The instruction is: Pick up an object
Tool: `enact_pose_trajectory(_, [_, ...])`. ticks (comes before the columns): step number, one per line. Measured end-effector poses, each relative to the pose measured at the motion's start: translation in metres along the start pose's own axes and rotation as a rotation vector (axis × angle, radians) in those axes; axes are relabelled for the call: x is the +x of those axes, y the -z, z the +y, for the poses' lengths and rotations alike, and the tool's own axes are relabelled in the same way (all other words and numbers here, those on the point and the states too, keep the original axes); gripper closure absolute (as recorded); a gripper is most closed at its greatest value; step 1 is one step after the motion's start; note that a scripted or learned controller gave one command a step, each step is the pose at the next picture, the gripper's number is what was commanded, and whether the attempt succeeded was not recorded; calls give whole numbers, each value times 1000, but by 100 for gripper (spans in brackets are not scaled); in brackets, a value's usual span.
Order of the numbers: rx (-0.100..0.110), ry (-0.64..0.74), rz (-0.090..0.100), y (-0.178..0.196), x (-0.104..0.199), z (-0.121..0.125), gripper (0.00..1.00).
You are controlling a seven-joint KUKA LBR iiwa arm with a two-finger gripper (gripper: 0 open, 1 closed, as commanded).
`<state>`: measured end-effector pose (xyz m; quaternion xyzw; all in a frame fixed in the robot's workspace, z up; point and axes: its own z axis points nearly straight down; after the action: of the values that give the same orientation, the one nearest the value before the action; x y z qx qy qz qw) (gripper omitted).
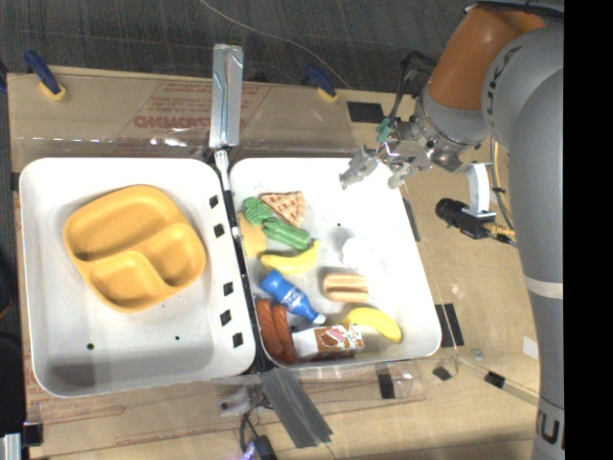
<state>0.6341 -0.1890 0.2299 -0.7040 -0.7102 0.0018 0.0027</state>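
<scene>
Illumination is even and moderately bright across both bins, with no hard-edged shadows. The left bin (38,257) shows a soft grey shadow in its near-left corner and a faint one under the yellow divided tray (134,245). Relative to that tray, the clear plastic sheet (172,113) behind it carries pale streaks of glare along its creases. To the tray's right, the right bin (383,228) floor reads near-white with little surface detail. Further right, the arm's orange band (469,56) has a mild highlight. Focus is soft overall; small toy items are slightly blurred, and printed labels are unreadable. Edge distortion cannot be judged
</scene>
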Motion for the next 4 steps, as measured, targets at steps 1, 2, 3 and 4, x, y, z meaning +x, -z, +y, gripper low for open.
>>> enact_pose_trajectory(1, [4, -261, 2, -117, 70, -16, 0])
enact_pose_trajectory(2, [-2, -24, 1, -140, 59, -56, 0])
enact_pose_trajectory(3, [0, -22, 1, -132, 59, -56, 100])
enact_pose_trajectory(4, [-11, -19, 1, -20, 147, 27, 100])
